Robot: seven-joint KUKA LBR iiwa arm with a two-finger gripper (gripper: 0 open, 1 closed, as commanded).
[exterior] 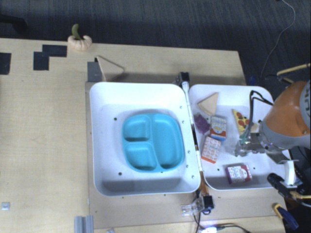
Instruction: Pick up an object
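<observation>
Pizza slice lies just beside the hand

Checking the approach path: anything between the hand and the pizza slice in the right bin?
Nothing visible does. The hand sits low in the right bin, just below the pizza slice. The nearest other thing, the dark red packet, lies on the hand's opposite side.

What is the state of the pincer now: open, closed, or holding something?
Pincer: it cannot be told. It is low over the right bin, next to the pizza slice toy, and nothing is seen held in it.
</observation>
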